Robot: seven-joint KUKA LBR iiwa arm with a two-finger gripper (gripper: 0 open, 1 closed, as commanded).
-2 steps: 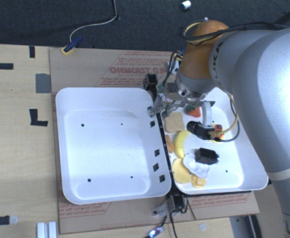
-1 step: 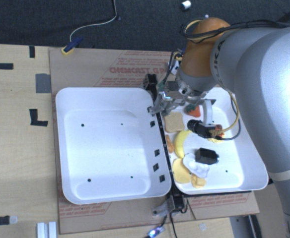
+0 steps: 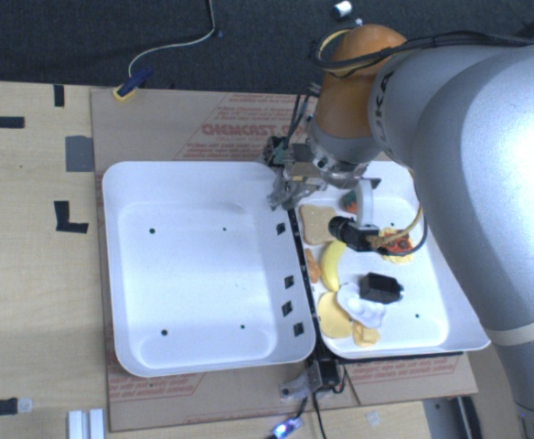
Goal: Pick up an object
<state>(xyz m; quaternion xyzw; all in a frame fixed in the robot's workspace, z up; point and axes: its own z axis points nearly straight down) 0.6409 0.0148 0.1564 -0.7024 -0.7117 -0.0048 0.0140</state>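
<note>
Now we look from left to right. On the left sits the left bin (image 3: 194, 273), white and shallow. Next to it is the right bin (image 3: 432, 332), and our things lie in a heap near its left wall. We see a tan block (image 3: 315, 222) at the top, a banana (image 3: 332, 265) under it, a black block (image 3: 380, 288), a white cloth (image 3: 366, 309) and some yellow bits (image 3: 336, 321) at the bottom.

Our gripper (image 3: 290, 190) hangs at the top of the wall between the two bins, just above the tan block. We cannot tell how it is set, and we see nothing in it.

What could go wrong? We think the gripper could bump the wall between the bins, because it is so close to it. The things also touch and lie over each other, so a grab could push them around or catch two at once. The cloth is soft and could slip out.

The banana looks like the best pick to us. Its long side runs up and down the picture, leaning a little, with its top end pointing to the tan block and its low end near the cloth.
</note>
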